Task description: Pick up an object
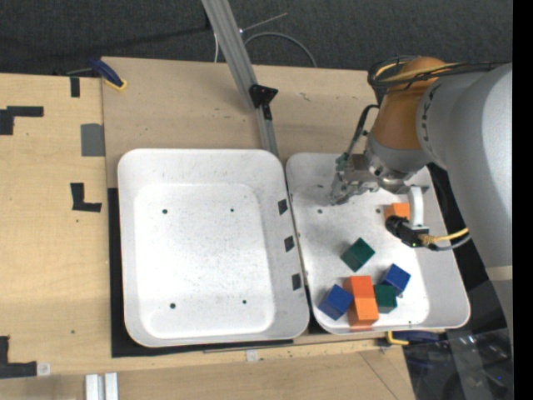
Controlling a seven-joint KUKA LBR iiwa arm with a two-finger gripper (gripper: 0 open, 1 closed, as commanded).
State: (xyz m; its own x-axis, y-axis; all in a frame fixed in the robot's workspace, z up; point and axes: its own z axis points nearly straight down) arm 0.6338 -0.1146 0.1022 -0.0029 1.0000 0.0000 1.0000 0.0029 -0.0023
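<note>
Blocks cluster at the near end of the right bin (433,307): an orange block (363,298) sits between a blue block (336,301) on its left and a dark green block (386,297) on its right, all three touching or nearly so. A second blue block (397,278) lies just behind the green one, and a tilted green block (358,253) rests a little farther up the bin, apart from the group. Another small orange block (400,211) shows near the bin's right wall, close beside the arm (466,132). Reaching in from the right, the grey arm with its orange band (404,115) hangs the gripper (343,192) low over the far end of the right bin, well apart from the cluster. Nothing can be seen between its fingers; how far they are parted cannot be told. At left, the other bin (200,161) sits alongside.
</note>
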